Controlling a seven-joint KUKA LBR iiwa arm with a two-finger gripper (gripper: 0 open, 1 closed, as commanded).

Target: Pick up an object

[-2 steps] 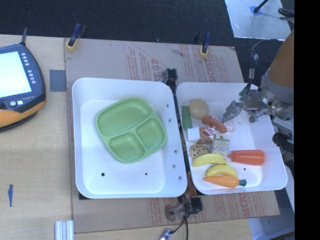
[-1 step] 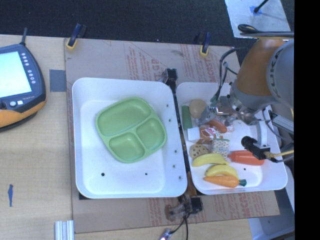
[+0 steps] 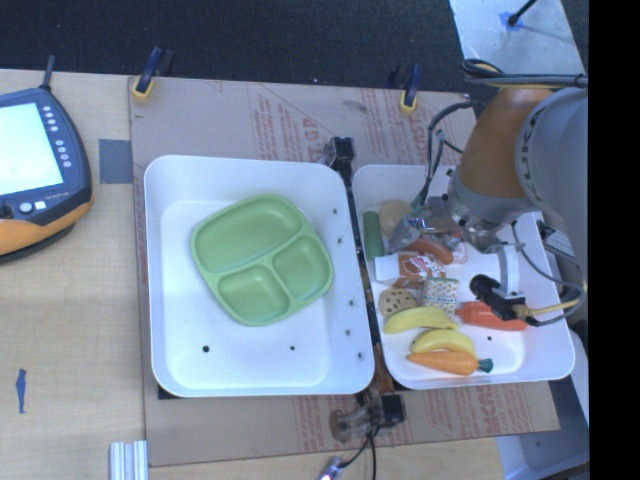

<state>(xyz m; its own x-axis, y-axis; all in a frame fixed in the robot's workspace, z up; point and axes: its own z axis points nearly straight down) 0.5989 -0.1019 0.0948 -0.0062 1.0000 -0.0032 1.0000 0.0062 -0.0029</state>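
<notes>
toy food [image 3: 432, 318] crowds the right bin [image 3: 545, 363] just below the tool [image 3: 428, 230], grip unclear.

Green and white on tan
Pale green divided plastic plate [image 3: 263, 259] in white bin [image 3: 170, 348]; yellow plastic bananas [image 3: 430, 328]; orange plastic carrot [image 3: 443, 363].

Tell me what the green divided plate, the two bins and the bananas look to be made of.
Green plate: likely moulded plastic, matte, one even colour with rounded compartment walls. Bins: seemingly white plastic, smooth with a slight sheen. Bananas: probably plastic toy food, uniformly yellow and a little glossy.
</notes>
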